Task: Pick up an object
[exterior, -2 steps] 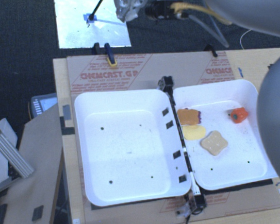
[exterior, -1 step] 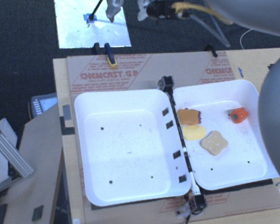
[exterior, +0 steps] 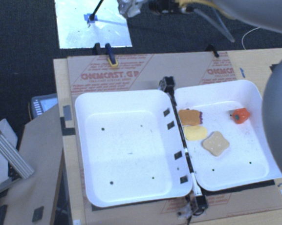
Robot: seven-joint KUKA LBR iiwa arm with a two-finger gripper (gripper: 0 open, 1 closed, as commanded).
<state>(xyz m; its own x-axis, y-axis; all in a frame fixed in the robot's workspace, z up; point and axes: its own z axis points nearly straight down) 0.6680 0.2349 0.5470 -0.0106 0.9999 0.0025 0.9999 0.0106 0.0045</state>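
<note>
Four small items in right bin (exterior: 254, 170), all toward its left and far side. Nearest: tan toast-like piece (exterior: 215, 143), looks light, stiff; I'd pinch across flat edges. Yellow slice (exterior: 195, 133) thin, likely slippery. Orange-brown piece (exterior: 190, 117) by divider. Red-orange piece (exterior: 239, 115) farther right. My gripper (exterior: 132, 2) beyond bins, grip state cannot tell.

The tool (exterior: 133, 0) is cut off by the top edge, its fingers unclear. The grey arm (exterior: 281, 121) hides the right bin's (exterior: 217, 90) right rim. The orange-red piece (exterior: 239, 115) is too small to identify.
</note>
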